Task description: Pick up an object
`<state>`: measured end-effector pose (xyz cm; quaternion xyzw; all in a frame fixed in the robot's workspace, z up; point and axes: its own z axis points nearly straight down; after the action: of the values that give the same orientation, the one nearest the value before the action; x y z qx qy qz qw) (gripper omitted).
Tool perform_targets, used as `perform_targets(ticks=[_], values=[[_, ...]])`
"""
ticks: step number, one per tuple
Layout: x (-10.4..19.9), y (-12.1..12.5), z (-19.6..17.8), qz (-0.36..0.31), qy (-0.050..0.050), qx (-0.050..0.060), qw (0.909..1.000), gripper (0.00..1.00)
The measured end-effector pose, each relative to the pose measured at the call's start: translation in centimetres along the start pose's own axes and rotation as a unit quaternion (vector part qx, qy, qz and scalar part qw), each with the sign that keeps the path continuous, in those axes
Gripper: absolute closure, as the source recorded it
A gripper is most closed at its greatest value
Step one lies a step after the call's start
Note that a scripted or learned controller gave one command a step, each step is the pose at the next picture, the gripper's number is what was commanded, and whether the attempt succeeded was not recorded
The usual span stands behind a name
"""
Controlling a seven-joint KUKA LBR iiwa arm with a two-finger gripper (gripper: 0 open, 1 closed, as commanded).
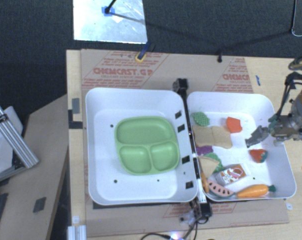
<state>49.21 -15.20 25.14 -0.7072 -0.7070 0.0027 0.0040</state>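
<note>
The strawberry (pixel 258 155), red with a green cap, lies on the floor of the right bin (pixel 277 115), near its right wall, just below and slightly right of the gripper (pixel 254 137). The gripper hangs over the bin's right half at the end of the arm (pixel 291 126); whether it is open or closed cannot be told, and nothing is seen held in it. To its left lie an orange block (pixel 234 124) and a slice of bread (pixel 213 136); a green leaf (pixel 200 118) sits at upper left. Along the front wall lie a carrot (pixel 251 190), a watermelon slice (pixel 220 190) and a small printed box (pixel 230 174). A purple piece (pixel 204 149) lies by the divider. The left bin (pixel 98 134) holds a green sectioned plate (pixel 146 145).
</note>
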Motion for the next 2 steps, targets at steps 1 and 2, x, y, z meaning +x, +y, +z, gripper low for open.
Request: perform_targets(ticks=[1, 2], values=[[0.0, 0.2, -0.6, -0.002, -0.001, -0.006, 1.0, 0.0], [0.1, 1.3, 5.0, -0.001, -0.001, -0.004, 1.0, 0.0]])
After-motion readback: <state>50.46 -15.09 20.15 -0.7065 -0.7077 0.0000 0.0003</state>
